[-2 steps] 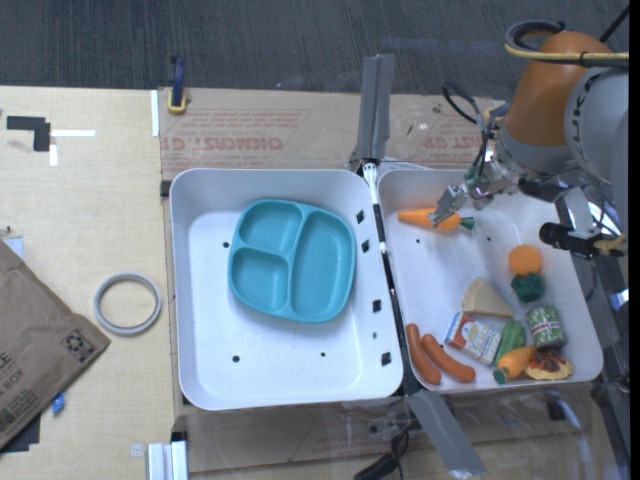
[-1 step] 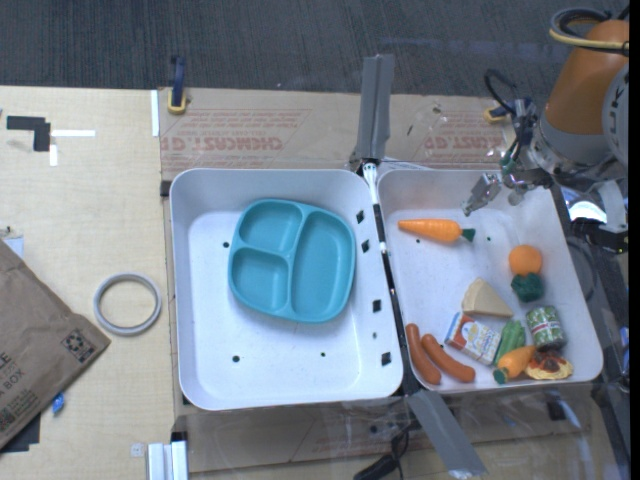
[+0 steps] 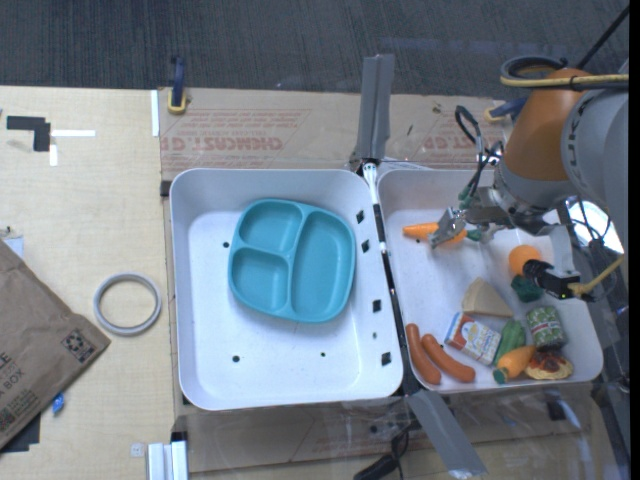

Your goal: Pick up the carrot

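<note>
Gripper (image 3: 452, 232) hung low over the upper part of the right bin (image 3: 430, 286), at the end of the grey arm coming in from the right. Whether it was apart or clamped could not be told from this slanted view, as the wrist and cables crowded that spot.

Right against its left side lay the carrot (image 3: 420, 231), a slim orange piece on the white floor. Its long axis ran nearly level across the view, with the free end pointing left toward the divider between the bins and the other end running in under the gripper. Touching or merely beside could not be settled. By my judgement, the coming move turned on that: the carrot's body lay to the left of the gripper, so a grasp had to close across the narrow width near the right end.

Farther off sat a round orange fruit (image 3: 522, 259), then two sausages (image 3: 436, 357) near the front wall. Well apart, the left bin (image 3: 200, 288) held a blue divided plate (image 3: 293, 260)
</note>
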Robot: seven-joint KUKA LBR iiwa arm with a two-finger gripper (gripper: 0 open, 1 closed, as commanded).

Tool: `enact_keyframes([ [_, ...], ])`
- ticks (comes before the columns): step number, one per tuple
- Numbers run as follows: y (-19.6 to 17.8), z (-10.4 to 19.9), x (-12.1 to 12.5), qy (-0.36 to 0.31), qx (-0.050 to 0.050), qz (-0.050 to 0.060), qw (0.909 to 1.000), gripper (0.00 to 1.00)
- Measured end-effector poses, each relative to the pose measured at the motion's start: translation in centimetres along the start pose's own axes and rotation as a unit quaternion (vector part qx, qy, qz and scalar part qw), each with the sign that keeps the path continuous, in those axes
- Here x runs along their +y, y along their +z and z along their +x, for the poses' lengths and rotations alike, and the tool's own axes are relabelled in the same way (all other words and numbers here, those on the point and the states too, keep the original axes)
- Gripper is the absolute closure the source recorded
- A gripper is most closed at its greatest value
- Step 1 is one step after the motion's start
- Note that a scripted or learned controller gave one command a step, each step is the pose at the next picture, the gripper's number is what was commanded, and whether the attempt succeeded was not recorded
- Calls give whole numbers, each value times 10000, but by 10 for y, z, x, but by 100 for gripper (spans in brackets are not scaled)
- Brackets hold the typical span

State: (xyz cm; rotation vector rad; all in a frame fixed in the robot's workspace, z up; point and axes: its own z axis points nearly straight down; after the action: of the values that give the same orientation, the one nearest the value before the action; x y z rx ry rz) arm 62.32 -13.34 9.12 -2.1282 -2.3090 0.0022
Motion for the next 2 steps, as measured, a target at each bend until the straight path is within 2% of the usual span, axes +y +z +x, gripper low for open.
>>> enact_keyframes([
  [1, -1, 35, 39, 1123, -7, -13, 9937, 0],
  [2, -11, 35, 39, 1110, -16, -11, 9938, 100],
])
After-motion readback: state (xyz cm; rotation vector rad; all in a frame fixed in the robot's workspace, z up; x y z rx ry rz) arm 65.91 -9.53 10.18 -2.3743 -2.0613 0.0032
